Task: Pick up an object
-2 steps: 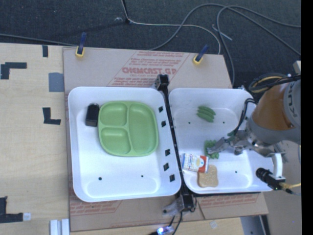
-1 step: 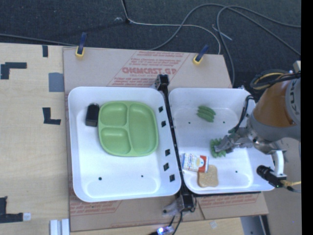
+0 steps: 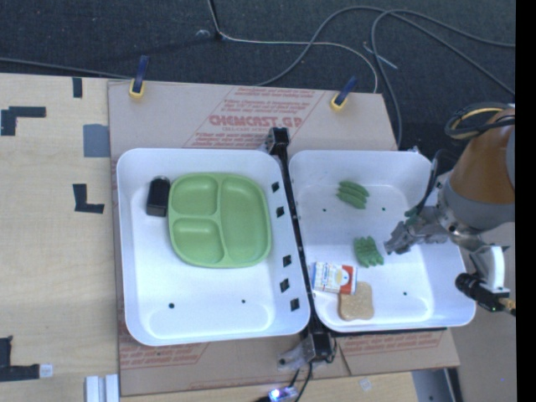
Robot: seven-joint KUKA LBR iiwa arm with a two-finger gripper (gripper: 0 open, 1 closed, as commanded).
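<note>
Green toy piece point(image 3: 368, 250), right of centre: probably light, stiff plastic, best pinched across its width; tool point(image 3: 397, 243) just beside, opening impossible to tell.

A single fixed camera looks down at a slant from above the tabletop point(image 3: 50, 224), far enough back to take in both white bins side by side, the left bin point(image 3: 138, 308) and the right bin point(image 3: 419, 304). The arm point(image 3: 486, 178) enters from the right edge.
</note>
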